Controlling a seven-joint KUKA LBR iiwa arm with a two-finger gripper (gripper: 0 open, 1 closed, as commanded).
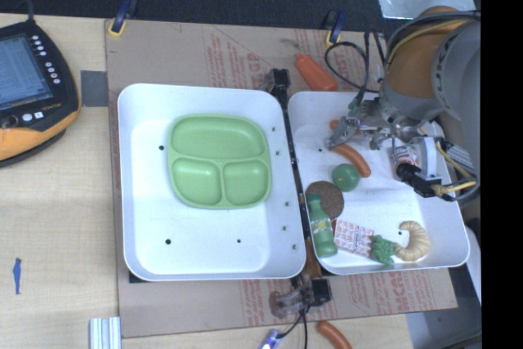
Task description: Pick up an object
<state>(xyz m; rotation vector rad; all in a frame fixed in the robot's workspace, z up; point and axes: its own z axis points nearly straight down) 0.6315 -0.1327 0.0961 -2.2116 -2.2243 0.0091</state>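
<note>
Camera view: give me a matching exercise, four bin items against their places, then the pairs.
Things:
1. green plate
2. croissant
3. green ball
4. bottle

Places:
A. middle of the right bin
B. right bin's near right corner
C. against the right bin's left wall
D. left bin

Pairs: 1-D, 2-B, 3-A, 4-C
</note>
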